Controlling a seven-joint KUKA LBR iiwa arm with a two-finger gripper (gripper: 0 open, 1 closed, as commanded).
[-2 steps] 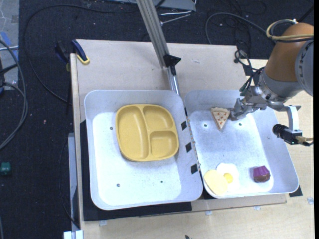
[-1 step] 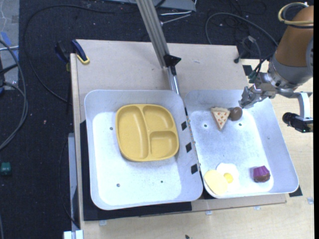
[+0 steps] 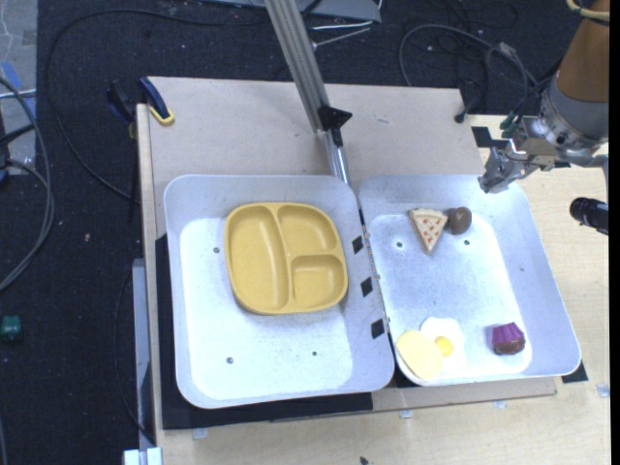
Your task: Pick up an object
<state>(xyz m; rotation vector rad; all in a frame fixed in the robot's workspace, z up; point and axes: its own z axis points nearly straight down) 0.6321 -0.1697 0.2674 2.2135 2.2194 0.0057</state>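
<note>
1. The worktop (image 3: 252, 129) carries two shallow white bins side by side. With the right bin (image 3: 542, 269) as the landmark, the left bin (image 3: 194, 356) lies touching its near-left edge, the two rims overlapping along a seam marked by small black tabs.
2. The arm (image 3: 586, 61) hangs over the right bin's far right corner, outside the rim, with the orange band above and the grey wrist below.
3. The yellow divided plate (image 3: 286, 258) sits in the left bin, well apart from the right bin's contents, and looks too broad for an easy pinch.
4. The tool (image 3: 496, 177) hovers just above the right bin's far rim; nothing lies between its fingers, and how wide they stand cannot be told at this size.
5. The fried egg toy (image 3: 431, 345) rests against the right bin's near-left corner wall, so there is little room on that side.
6. The pizza slice (image 3: 427, 228) lies in the far half of the right bin, touching the brown round piece (image 3: 458, 220) on its right; these two crowd each other.
7. The purple piece (image 3: 508, 338) sits near the right bin's near-right wall, with bare floor around it toward the centre.
8. Judged from this, no pick is done: every object rests on a bin floor, and choosing, descending, closing and lifting all remain. The bin's middle is the widest open room.
</note>
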